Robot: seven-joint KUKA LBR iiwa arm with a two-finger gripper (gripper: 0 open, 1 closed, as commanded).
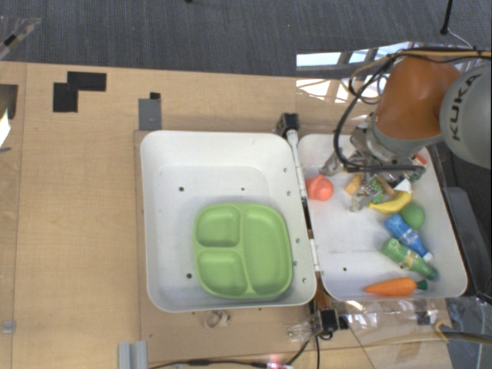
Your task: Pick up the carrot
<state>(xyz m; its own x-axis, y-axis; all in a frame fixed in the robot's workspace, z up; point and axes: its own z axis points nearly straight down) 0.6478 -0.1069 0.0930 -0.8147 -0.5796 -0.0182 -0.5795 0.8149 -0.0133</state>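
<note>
So my fingers (361, 198) hang near the right bin's far end, can't tell their state. The carrot (390, 287) lies well apart against the near rim, long axis left-right, green top pointing right.

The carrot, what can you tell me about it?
The carrot is orange with a small green top, and it looks like smooth toy plastic. It lies flat in the right bin, along the near wall, green end pointing right. A green bottle lies close above it. The gripper is away from it, farther back in the bin.
</note>
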